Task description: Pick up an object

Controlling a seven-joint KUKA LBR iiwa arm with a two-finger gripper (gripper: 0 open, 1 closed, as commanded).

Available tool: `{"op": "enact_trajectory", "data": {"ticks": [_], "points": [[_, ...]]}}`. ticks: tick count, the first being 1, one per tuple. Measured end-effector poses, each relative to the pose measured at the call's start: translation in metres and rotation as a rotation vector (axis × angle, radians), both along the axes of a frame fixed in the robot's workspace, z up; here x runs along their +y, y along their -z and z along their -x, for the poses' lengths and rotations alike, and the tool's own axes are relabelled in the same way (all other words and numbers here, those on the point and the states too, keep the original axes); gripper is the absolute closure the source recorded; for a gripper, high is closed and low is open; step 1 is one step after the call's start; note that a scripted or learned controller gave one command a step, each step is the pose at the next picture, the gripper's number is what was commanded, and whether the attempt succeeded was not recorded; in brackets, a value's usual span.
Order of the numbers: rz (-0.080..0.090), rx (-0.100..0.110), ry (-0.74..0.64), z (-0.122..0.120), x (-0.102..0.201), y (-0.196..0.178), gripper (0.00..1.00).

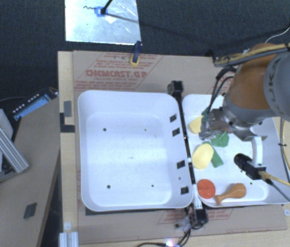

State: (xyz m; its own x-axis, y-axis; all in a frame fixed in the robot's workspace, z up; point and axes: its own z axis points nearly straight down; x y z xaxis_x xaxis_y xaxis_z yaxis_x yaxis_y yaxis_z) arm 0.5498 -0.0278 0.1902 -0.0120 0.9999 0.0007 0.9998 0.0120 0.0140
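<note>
Toys lie crowded along the left side of the right bin (274, 188), close to the wall it shares with the left bin (129, 153). The likeliest pick is the green piece (220, 139), which sits just beside the gripper (210, 130), on its lower right and partly under the wrist. Its shape is hard to read; more green shows lower down beside the yellow lump (202, 156), and it may be the same thing, which would put its long axis running from the gripper down toward the near edge.

A smaller yellow piece (195, 123) lies just left of the gripper, against the dividing wall. Near the front corner sit a red round toy (205, 188) and, touching or almost touching it, a tan wooden piece (232, 191) lying lengthwise left to right.

The gripper hangs low over the toys between the small yellow piece and the green one. The wrist hides its tip, so I cannot tell whether it is open or closed, or whether it holds anything.
</note>
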Motion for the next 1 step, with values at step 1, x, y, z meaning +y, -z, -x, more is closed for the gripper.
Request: {"op": "enact_trajectory", "data": {"ticks": [1], "points": [[-0.003, -0.007, -0.002, -0.0452, 0.0703, -0.1382, 1.0]]}}
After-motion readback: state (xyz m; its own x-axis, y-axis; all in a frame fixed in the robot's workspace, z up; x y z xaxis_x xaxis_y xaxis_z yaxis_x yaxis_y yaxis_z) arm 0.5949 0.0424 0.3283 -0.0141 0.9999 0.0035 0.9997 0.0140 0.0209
